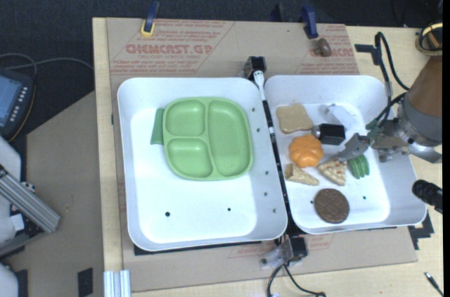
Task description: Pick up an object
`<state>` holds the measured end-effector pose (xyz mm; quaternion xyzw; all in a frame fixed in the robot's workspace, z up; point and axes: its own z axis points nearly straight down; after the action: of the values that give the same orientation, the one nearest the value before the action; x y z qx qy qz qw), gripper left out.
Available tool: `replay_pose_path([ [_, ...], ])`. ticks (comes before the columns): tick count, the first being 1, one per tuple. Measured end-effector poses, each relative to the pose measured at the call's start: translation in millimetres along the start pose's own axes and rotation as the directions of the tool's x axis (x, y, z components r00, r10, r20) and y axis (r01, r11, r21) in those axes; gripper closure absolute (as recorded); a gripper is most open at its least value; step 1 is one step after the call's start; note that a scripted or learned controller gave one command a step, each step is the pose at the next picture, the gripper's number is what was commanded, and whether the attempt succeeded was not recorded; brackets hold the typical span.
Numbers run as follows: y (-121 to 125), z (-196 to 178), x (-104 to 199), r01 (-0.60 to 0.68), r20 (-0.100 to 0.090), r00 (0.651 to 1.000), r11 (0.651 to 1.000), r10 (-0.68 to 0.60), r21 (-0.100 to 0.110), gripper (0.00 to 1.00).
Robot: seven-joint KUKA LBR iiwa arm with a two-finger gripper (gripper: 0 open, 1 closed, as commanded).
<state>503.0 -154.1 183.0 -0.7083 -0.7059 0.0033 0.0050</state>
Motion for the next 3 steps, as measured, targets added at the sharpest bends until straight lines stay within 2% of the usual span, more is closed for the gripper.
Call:
replay_pose_path([
  [1, 3.0, -5.5, 0.0, 0.003, 0.003, 1.000, 1.000, -0.003, -0.012, 0.00],
  [2, 6.5, 56.8, 4.5, 0.004, -0.001, 1.000, 1.000, -0.004, -0.005, 0.00],
  [3, 8.2, 96.7, 4.4, 0.003, 0.003, 1.000, 1.000, -0.003, -0.013, 0.00],
])
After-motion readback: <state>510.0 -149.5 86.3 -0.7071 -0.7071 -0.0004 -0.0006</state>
